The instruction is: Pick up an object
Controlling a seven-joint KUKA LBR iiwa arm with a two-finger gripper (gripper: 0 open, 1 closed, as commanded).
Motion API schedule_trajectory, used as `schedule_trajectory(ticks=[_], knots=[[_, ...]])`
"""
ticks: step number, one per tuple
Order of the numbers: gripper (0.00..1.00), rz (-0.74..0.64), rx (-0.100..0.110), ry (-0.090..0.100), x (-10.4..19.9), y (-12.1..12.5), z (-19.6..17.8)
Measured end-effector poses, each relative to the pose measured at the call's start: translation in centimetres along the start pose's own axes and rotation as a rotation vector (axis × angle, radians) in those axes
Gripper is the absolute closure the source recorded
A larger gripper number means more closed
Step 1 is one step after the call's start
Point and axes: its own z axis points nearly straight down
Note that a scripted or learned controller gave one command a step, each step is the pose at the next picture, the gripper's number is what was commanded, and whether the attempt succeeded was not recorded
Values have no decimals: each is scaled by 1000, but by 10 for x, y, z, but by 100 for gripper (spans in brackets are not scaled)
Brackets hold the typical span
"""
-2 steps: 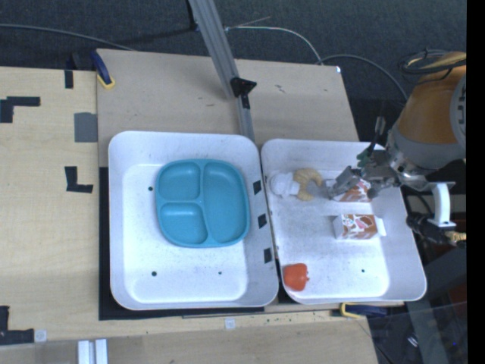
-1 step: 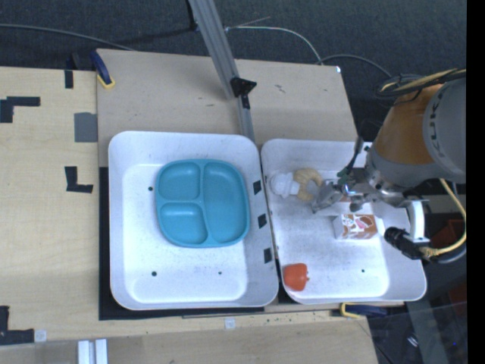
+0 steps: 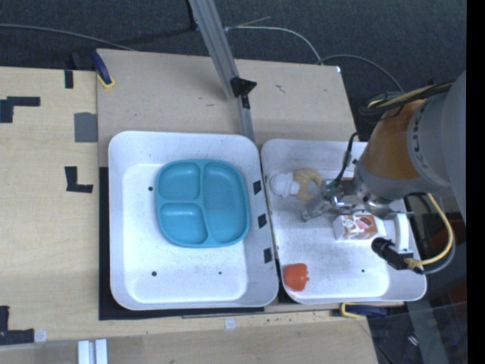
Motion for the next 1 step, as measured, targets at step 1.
schedule_trajectory(ticks=[1], knots=[[100, -2, 1, 2, 1, 0, -12]])
